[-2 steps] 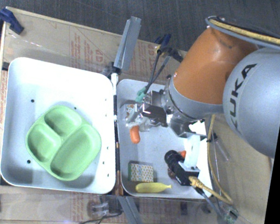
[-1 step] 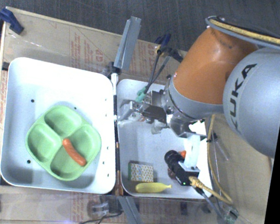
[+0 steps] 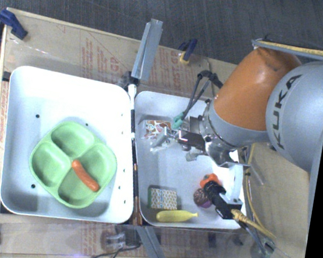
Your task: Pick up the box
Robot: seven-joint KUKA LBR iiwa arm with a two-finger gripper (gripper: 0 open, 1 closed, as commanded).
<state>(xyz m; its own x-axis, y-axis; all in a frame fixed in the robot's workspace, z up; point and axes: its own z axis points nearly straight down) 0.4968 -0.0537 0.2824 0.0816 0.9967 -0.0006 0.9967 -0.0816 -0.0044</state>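
Note:
The box (image 3: 154,128), small with red, white and brown print, lies at the far left of the right bin (image 3: 186,172), close to the wall shared with the left bin. My gripper (image 3: 168,137) reaches in from the right and sits right against the box's near right side, low over the bin floor. The wrist hides part of the contact, so I cannot tell whether the box is between the jaws.
In the right bin's near part lie a patterned square pad (image 3: 163,198), a yellow banana (image 3: 176,216) and a small orange and dark-purple item (image 3: 205,188). The left bin (image 3: 25,102) holds a green divided plate (image 3: 52,156) with an orange sausage-shaped piece (image 3: 85,175).

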